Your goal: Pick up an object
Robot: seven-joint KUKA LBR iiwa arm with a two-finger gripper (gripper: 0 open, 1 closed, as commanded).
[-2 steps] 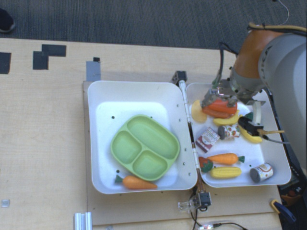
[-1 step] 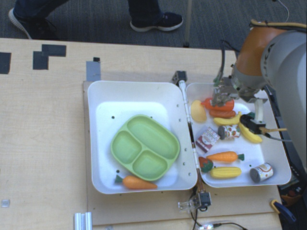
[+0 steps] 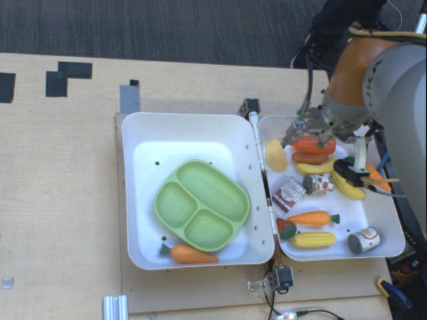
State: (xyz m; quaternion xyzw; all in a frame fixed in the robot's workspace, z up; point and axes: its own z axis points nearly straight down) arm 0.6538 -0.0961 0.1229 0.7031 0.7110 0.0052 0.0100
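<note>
My end effector [image 3: 312,133] is right on top of a red toy [image 3: 313,145] in the right bin [image 3: 393,235]. I cannot tell if it is gripping the toy.

A pale wooden surface [image 3: 60,192] with a few black tape patches [image 3: 67,77] near its far left edge fills most of the scene under even light, and dark grey ribbed carpet floor [image 3: 167,15] runs along the top beyond it.
</note>
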